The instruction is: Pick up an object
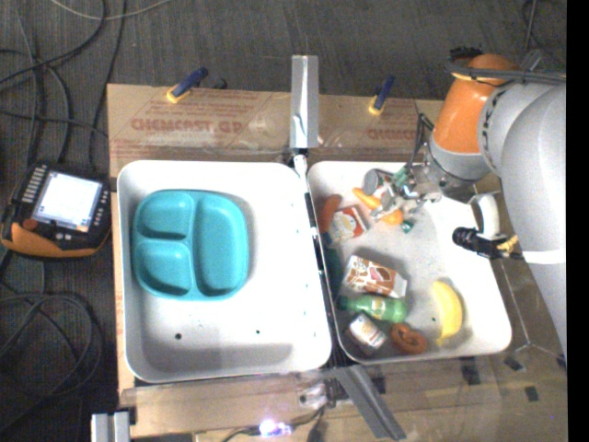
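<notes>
Heaped in the right bin: red sausage by the left wall, orange carrot near the top, printed carton lying flat mid-bin, green bottle on its side, yellow banana lower right, brown doughnut at the bottom.

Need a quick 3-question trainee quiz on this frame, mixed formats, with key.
1. True or false: the teal divided tray lies in the right bin.
2. Which item lies closest to the banana?
A. the carrot
B. the brown donut
C. the tablet
3. Fill in: the gripper is over the ___ bin, near its far edge.

Key:
1. False; it lies in the left bin.
2. B
3. right
</notes>
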Motion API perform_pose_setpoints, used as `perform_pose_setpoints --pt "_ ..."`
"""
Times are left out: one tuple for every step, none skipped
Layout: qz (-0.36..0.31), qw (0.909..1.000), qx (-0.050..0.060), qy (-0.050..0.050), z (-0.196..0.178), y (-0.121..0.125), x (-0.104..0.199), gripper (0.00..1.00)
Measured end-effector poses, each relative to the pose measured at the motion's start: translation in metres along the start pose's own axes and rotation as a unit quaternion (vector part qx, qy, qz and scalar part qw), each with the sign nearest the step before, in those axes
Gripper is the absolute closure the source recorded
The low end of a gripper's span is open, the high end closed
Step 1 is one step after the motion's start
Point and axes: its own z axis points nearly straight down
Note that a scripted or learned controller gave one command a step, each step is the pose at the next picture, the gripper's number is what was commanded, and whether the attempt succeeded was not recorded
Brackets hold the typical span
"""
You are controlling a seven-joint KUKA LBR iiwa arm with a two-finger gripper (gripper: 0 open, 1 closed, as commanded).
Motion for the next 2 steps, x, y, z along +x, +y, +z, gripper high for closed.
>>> perform_pose_setpoints --pt "0.05 0.9987 -0.012 0.003 -0.148 0.018 0.039 1.0" --pt "0.173 0.9848 -0.009 0.006 -0.086 0.008 0.077 1.0"
